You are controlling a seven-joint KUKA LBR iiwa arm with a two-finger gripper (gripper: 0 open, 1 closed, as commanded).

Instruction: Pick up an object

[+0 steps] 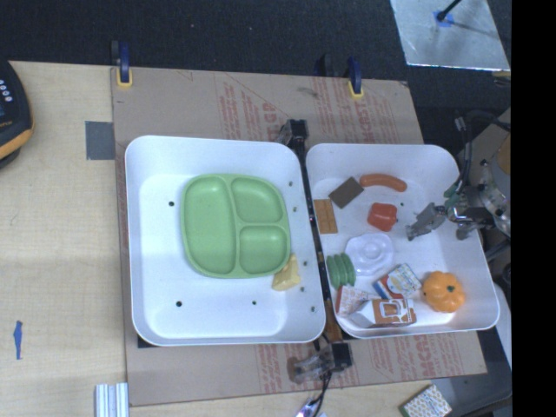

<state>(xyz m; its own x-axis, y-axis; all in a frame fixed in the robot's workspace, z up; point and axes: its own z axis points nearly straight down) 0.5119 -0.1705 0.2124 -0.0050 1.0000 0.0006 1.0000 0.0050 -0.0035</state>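
Observation:
My gripper (423, 223) hangs over the right side of the right bin (473, 315), reaching in from the right edge of the camera view. It is just right of a red block (381, 216) and apart from it. An orange pumpkin-like toy (443, 291) lies below the gripper near the bin's front right corner. A reddish sausage (383, 182) and a dark grey block (345, 192) lie further back. A white round lid (371, 252), a green ridged piece (340, 270), a tan block (325, 216) and printed packets (389, 300) fill the bin's left and front.
The left bin (148, 302) holds a green divided plate (234, 224) and a small yellow piece (287, 274) at the plate's front right corner. Both bins sit on brown cardboard (217, 102) held by clamps. A dark device (10, 115) lies at the far left.

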